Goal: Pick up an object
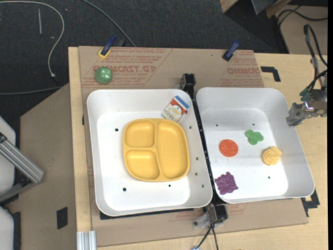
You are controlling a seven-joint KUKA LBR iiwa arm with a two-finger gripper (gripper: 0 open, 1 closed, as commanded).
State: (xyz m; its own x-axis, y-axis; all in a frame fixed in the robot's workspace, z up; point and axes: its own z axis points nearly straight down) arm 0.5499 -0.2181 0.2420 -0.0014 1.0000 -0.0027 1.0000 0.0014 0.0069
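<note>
My gripper (297, 114) sits at the far right of the camera view, low and grey, its tip directed leftward. Behind it my wrist carries loose cabling with small green fittings, trailing up toward the right. Whether my fingers stand apart or together cannot be determined at this size.

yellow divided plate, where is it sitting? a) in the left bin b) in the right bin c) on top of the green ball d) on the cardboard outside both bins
a: the yellow divided plate lies flat on the floor of the left bin, with the small carton just above it, while the right bin holds the small toy foods.
</note>
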